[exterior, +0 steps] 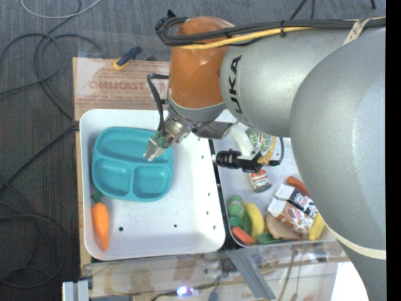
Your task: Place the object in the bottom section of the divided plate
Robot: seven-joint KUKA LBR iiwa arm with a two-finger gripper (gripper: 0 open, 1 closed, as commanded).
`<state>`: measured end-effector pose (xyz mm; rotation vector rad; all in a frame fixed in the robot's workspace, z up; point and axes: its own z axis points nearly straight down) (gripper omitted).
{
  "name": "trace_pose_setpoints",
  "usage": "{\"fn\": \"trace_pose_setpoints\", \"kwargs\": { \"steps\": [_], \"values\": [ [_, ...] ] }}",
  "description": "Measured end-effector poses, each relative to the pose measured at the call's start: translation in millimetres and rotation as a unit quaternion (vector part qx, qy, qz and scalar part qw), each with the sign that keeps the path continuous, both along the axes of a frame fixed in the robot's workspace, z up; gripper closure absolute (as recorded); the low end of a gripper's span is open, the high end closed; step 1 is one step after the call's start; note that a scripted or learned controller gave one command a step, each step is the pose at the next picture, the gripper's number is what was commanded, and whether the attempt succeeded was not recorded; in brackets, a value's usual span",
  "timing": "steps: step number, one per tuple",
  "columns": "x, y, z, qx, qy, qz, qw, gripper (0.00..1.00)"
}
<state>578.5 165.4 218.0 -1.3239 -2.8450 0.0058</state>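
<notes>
Dark grey carpet (pixel 37 168) lies around the surface, and you see loose black cables (pixel 44 61) curling over it at the left and the top. On the surface stand two white bins side by side; behind the left bin (pixel 182 224) lies a piece of brown cardboard (pixel 113 89) with red print, and a small yellow and blue tool (pixel 127 56) rests at its far edge.

You find the teal divided plate (pixel 128 165) in the upper left part of the left bin, close to the bin's left wall. A toy carrot (pixel 100 223) lies just below the plate, along the same wall, apart from the gripper. The right half and the lower part of this bin floor are bare white, so you have open room there.

The arm (pixel 301 93) comes from the right and covers much of the right bin (pixel 220 187). The gripper (pixel 153 152) hangs over the plate's upper right edge; you cannot tell whether its fingers are open or closed, and nothing can be seen between them.

In the right bin you see a heap of toy food: a banana (pixel 254 218), a green piece (pixel 235 207), a small jar (pixel 260 180) and a printed packet (pixel 294 209), all crowded near the lower wall.
</notes>
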Motion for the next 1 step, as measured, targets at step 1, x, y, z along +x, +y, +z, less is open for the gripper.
{"fn": "trace_pose_setpoints", "kwargs": {
  "steps": [1],
  "values": [
    [0.0, 0.5, 8.5, 0.0002, 0.001, 0.0, 1.0, 1.0]
  ]
}}
